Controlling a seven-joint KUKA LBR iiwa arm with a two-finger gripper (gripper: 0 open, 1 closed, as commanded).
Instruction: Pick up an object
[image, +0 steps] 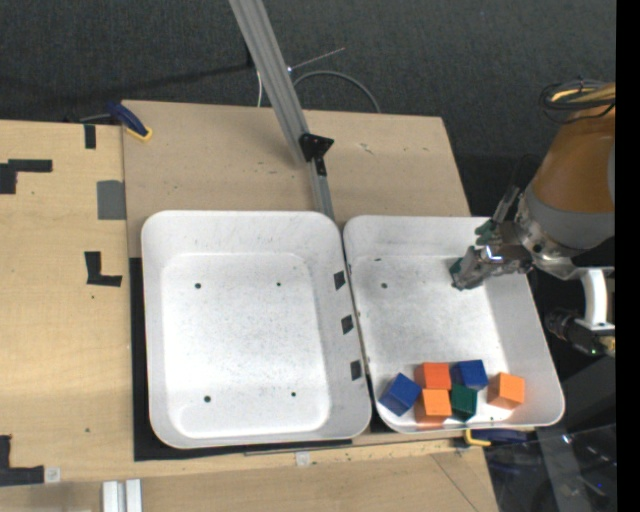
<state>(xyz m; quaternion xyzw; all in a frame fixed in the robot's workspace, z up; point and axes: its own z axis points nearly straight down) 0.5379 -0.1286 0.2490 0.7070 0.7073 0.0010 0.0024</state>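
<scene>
Blocks (447, 387): clustered at right bin's (420, 290) near edge, well below your gripper (468, 270), slightly left.
Fingers: state unreadable; nothing seen between them.
Nearest: orange block (507, 389).

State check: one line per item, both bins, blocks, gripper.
Gripper: above right bin's upper part, nothing seen between its fingers.
Right bin: holds six blocks at its near edge.
Blue block: leftmost, tilted.
Orange block: rightmost, slightly apart.
Green block: in the cluster.
Left bin: flat on bench.
</scene>
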